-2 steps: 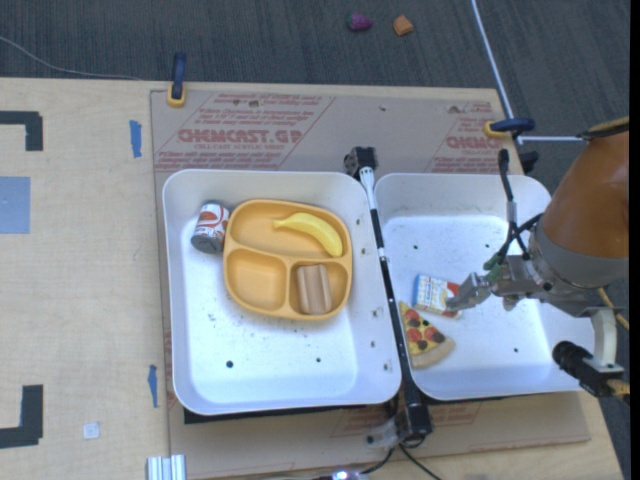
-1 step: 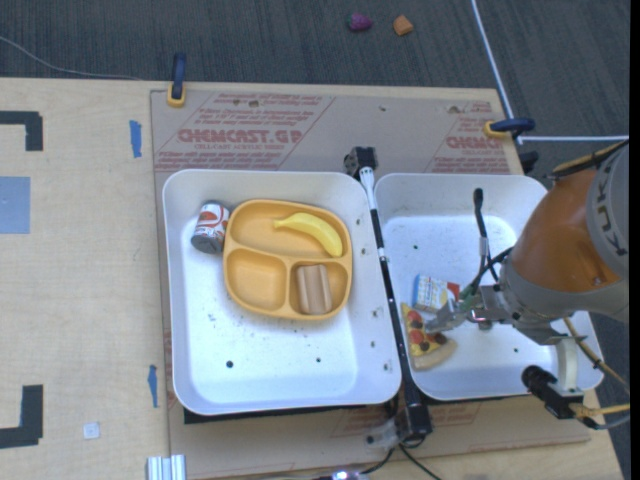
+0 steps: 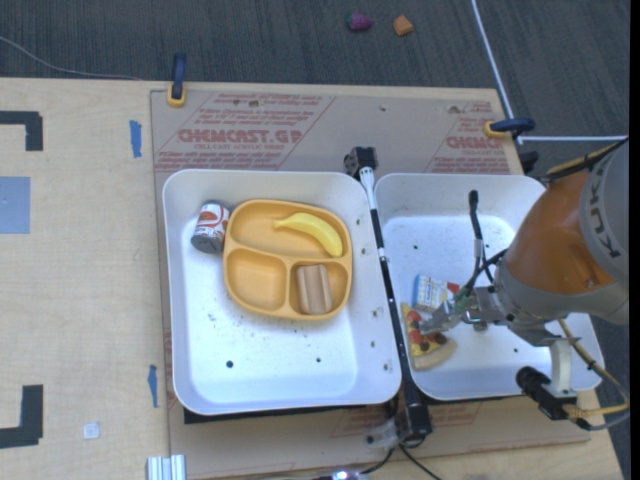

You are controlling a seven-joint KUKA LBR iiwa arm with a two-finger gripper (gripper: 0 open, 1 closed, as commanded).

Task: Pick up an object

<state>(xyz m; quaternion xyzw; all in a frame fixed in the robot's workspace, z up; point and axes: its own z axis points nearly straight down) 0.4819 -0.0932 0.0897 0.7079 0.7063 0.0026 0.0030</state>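
Yellow tray (image 3: 288,260), can (image 3: 209,227) left bin; tool (image 3: 437,320) beside pizza slice (image 3: 424,340).

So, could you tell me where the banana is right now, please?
The banana lies in the top compartment of the yellow divided plate, in the left bin, right of the crushed can.

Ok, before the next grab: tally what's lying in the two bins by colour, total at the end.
Yellow: 2, the divided tray and the banana in it
Brown: 1, the block in the tray
Red and white: 1, the can beside the tray
Multicoloured: 2, the small carton and pizza slice in the right bin
Total: 6
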